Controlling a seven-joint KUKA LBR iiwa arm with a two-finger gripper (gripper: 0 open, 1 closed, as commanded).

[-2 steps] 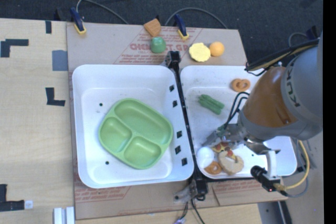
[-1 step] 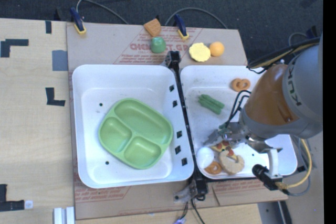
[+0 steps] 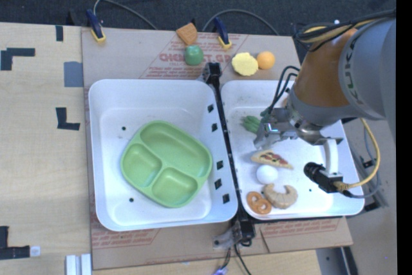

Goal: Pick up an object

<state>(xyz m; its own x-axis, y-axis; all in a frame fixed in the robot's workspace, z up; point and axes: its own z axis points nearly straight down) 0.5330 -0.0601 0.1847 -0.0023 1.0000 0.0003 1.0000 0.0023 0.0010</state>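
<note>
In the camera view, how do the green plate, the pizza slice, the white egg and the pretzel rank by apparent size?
1. green plate, by far the largest
2. pizza slice
3. white egg and pretzel look alike; no ranking between them.

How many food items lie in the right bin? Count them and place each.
5, perhaps more under the arm: green vegetable by the pincer, pizza slice, egg, pretzel, tan pastry near the front.

The gripper (image 3: 265, 132) is hovering in the right bin (image 3: 335, 201), a pizza slice (image 3: 271, 158) lying at its six o'clock.
</note>
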